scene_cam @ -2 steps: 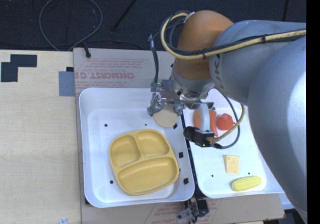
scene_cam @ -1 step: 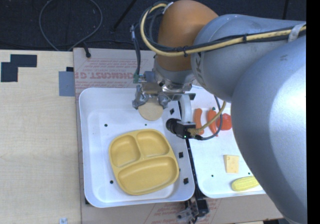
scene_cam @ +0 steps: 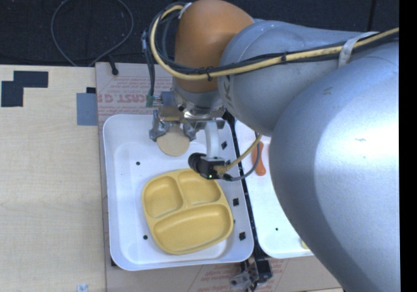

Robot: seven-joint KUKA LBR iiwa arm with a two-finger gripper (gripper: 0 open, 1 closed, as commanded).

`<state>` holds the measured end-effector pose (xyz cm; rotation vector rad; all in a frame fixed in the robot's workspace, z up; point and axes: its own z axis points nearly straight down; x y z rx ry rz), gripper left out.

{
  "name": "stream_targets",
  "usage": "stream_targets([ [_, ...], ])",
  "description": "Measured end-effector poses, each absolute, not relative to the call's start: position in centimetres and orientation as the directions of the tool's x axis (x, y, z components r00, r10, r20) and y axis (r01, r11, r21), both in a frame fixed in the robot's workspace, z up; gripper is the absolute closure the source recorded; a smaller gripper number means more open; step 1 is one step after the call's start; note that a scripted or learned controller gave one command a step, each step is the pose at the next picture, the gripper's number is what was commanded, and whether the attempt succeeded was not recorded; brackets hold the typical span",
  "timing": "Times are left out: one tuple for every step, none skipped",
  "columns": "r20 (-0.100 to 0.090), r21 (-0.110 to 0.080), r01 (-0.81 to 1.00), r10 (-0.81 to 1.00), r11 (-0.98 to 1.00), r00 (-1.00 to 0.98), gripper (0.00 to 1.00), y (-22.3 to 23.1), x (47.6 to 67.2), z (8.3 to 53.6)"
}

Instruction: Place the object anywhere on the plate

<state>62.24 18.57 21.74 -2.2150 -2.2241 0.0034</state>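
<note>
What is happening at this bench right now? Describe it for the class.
A grey robot arm reaches in from the right over the left white bin. Its tool sits low at the back of that bin, right above a small round tan object. A yellow divided plate lies nearer the front of the same bin with nothing on it, so the object has not yet been placed. Whether the tool grips the object cannot be told.

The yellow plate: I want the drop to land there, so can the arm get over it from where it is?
Probably yes. The plate lies open in the left bin, with nothing covering its compartments, and the pincer hangs just beyond its far edge over a tan disc.
</note>
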Motion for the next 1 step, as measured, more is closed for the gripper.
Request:
stream_targets([
  [-0.002,-0.004,1.000,1.000,0.003,-0.003,0.00,18.41,62.20,21.82],
])
